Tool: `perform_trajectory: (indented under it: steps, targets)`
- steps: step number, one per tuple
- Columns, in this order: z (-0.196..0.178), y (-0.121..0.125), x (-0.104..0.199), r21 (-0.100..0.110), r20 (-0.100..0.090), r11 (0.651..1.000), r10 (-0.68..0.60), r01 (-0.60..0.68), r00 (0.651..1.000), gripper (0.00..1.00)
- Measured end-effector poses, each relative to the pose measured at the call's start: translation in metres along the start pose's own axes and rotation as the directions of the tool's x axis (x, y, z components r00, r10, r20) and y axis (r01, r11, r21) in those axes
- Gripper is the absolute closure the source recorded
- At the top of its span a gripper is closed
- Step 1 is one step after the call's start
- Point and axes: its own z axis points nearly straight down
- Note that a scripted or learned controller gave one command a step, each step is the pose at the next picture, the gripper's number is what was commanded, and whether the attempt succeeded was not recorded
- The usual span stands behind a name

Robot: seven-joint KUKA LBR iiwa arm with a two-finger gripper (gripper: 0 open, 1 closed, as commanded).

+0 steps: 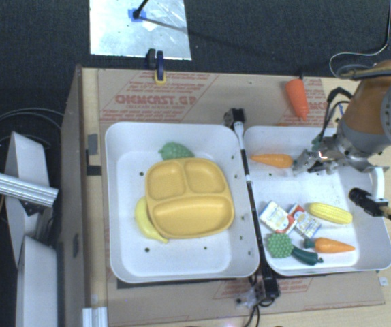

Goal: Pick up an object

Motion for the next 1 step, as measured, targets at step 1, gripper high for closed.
perform_trajectory:
  steps: [1]
  targets:
    - [0.0139,0.0412,-0.0316,0.002,0.001,1.0,0.0,0.0,1.0,0.0]
